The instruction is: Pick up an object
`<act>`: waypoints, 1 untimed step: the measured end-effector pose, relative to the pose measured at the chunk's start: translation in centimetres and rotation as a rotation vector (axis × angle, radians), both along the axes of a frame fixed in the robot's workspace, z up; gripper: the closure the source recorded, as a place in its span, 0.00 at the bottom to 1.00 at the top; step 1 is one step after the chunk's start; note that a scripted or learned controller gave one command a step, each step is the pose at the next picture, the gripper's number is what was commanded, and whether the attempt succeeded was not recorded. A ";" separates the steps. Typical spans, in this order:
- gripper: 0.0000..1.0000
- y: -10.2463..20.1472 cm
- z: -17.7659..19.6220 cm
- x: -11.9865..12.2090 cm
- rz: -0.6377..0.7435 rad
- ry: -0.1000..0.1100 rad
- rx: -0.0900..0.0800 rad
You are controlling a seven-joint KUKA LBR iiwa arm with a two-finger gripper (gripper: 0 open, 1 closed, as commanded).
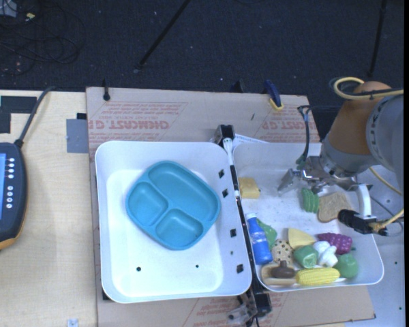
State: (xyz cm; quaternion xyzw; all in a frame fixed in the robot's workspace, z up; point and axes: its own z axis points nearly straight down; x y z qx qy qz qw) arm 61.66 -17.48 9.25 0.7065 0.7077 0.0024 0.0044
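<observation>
My gripper (pixel 303 180) hangs low over the right bin (pixel 276 152), with the grey arm and its orange band coming in from the right. Its fingers (pixel 286 181) are spread open with nothing between them. Just below and slightly right of the fingertips lies a small green pickle-like piece (pixel 309 200). A brown bread slice (pixel 333 206) rests beside that piece. A yellow block (pixel 249 189) sits left of the gripper by the bin's left wall.
Toy food crowds the right bin's front: a blue bottle (pixel 260 241), cheese wedge (pixel 300 237), purple grapes (pixel 335 241), corn (pixel 317 276) and a green pepper (pixel 305 256). The left bin (pixel 116 257) holds a blue divided plate (pixel 172 204). A control pendant (pixel 0 189) lies far left.
</observation>
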 end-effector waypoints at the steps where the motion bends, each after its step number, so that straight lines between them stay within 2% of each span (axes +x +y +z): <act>1: 0.00 -1.9 0.0 -2.0 0.000 0.000 -0.001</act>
